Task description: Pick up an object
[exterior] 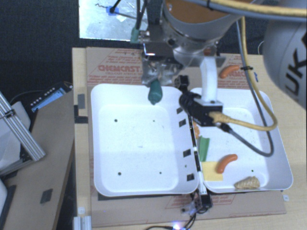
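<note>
My gripper [156, 80] hangs over the far edge of the left bin [139, 176], below the arm's grey wrist. A dark teal, pear-shaped object [155, 94] sticks out downward from between its metal fingers, lifted off the bin floor. The gripper is shut on it. The top of the teal object is hidden by the fingers.
The right bin [276, 174] holds an orange sausage [226, 163], a yellow square [212, 171], a green strip [204, 148] and a beige wedge [247, 182]. Another orange sausage [230, 71] lies near its far edge. A yellow cable [244, 123] and a black bracket [199, 108] hang above the divider.
</note>
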Tool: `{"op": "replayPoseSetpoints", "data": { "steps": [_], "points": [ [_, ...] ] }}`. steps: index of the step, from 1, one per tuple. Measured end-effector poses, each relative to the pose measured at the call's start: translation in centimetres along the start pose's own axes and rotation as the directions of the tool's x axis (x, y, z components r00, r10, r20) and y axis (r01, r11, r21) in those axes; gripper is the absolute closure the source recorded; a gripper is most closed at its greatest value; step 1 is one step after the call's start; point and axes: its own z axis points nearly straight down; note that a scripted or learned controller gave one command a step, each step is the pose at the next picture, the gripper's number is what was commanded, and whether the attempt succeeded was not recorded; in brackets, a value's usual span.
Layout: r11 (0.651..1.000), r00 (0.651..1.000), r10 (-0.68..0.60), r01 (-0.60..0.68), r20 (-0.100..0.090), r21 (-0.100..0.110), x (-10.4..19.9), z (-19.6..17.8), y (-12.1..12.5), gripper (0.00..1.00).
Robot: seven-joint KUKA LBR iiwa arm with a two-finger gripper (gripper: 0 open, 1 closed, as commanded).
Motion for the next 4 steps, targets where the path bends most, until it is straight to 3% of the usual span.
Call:
{"op": "replayPoseSetpoints", "data": {
  "steps": [1, 2, 3, 4],
  "points": [
    [1.0, 1.0, 0.001, -0.001, 0.002, 0.002, 0.0, -1.9, -0.9, 1.0],
    [1.0, 1.0, 0.011, -0.011, 0.005, 0.001, -3.7, -1.7, 7.1, 1.0],
    [1.0, 1.0, 0.007, -0.007, 0.002, -0.007, -3.7, -1.5, 17.6, 1.0],
    [1.0, 1.0, 0.0, 0.0, 0.002, 0.005, -0.6, -1.8, 11.8, 1.0]
  ]
}}
